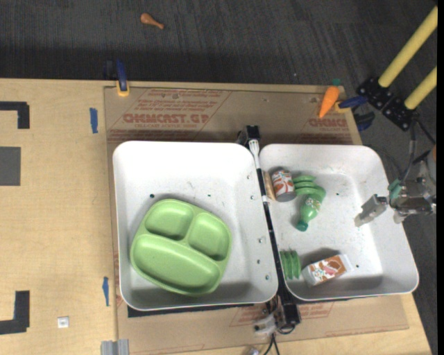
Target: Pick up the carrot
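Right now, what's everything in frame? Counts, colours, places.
bins: 2, white, side by side on the bench
divided plate: 1, green, upside down in the left bin
can: 1, red and white, lying at the right bin's upper left
bottle: 1, green, lying beside the can
carton: 1, orange and white, right bin's lower part
small ribbed item: 1, green, left of the carton
carrot: 1, orange, on the bench above the right bin
small orange object: 1, on the dark floor, too small to name
pincer: 1, grey, over the right bin's right side
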